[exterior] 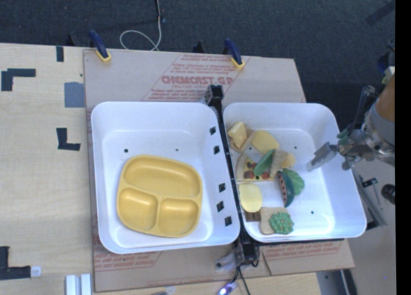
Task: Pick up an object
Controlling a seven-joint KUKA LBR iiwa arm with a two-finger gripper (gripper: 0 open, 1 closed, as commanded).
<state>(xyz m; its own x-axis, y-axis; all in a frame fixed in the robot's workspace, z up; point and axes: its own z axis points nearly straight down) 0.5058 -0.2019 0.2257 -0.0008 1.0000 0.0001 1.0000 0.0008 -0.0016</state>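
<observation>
The gripper (323, 155) hangs over the right bin's (321, 117) right side, nothing between its fingers; whether they're apart or together I cannot tell. The toy food (264, 178) sits heaped along that bin's left side, apart from the gripper. A yellow tray (159, 195) lies in the left bin (154, 117).
</observation>
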